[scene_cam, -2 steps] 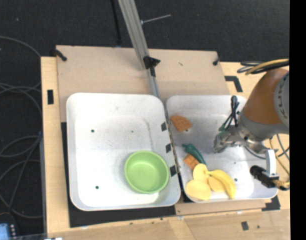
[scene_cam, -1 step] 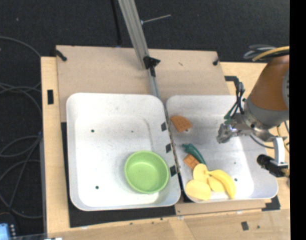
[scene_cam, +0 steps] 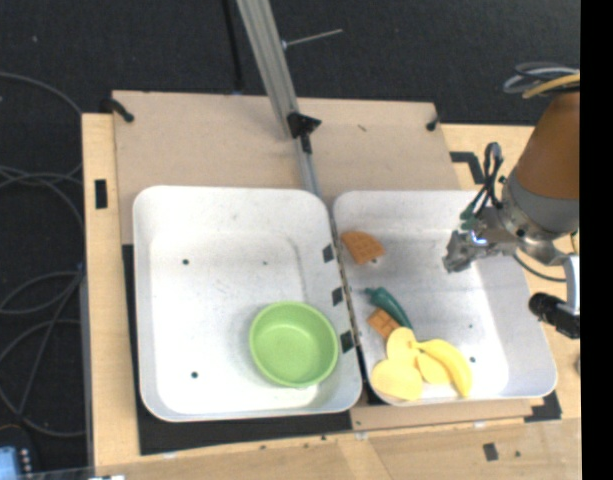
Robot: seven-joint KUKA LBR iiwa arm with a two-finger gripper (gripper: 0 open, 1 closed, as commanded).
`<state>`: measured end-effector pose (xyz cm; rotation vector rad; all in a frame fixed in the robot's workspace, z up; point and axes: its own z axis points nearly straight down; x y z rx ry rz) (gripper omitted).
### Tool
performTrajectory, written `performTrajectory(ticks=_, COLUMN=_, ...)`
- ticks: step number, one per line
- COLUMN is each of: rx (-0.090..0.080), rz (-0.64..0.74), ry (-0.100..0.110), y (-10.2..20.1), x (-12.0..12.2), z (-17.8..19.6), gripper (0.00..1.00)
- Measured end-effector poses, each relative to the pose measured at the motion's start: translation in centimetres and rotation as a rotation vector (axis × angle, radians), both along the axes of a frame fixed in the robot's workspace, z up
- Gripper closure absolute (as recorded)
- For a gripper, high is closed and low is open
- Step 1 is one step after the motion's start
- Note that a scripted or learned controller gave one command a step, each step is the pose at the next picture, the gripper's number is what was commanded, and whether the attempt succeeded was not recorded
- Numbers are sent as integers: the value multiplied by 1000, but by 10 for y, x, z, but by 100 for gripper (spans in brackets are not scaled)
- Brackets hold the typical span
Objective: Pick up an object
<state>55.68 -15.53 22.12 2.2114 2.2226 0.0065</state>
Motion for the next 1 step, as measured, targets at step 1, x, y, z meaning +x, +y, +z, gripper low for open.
performTrajectory(ticks=1, rx=1, rz=0, ry=3, y=-1, x=1, z=22, gripper=100)
